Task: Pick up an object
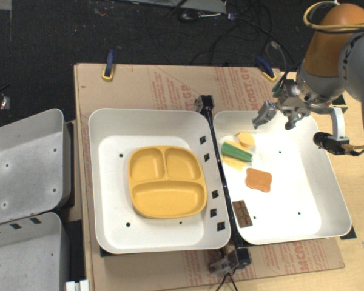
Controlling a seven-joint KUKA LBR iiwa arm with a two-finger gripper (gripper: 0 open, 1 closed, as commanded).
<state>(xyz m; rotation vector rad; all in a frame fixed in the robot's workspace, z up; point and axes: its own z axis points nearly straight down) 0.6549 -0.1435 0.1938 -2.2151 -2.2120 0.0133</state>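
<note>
- Step in hand, as you can judge it: the approach. The end effector (278, 116) hangs over the far part of the right bin (303, 223), nothing between its fingers, which stand spread apart.
- Landmark for places: the green piece (238, 151), lying slantwise in the right bin near the divider.
- Candidates for picking: a pale yellow round bit (247, 139) touching the green piece on its far side; a flat yellow piece (233, 161) under and just beside it on the near side; an orange toast-shaped piece (258, 179) near it, nearer you and to the right; a dark brown bar (241, 213) well apart, by the bin's near left corner.
- End effector sits beyond and right of the green piece, near the yellow round bit but not touching it.
- Left bin (109, 132) carries a yellow divided tray (167, 182); leave it alone.
- Next move, your call: choose one item, centre over it, descend, close. The orange piece lies clear of neighbours, likely the easiest target; the green cluster risks a double grab.
</note>
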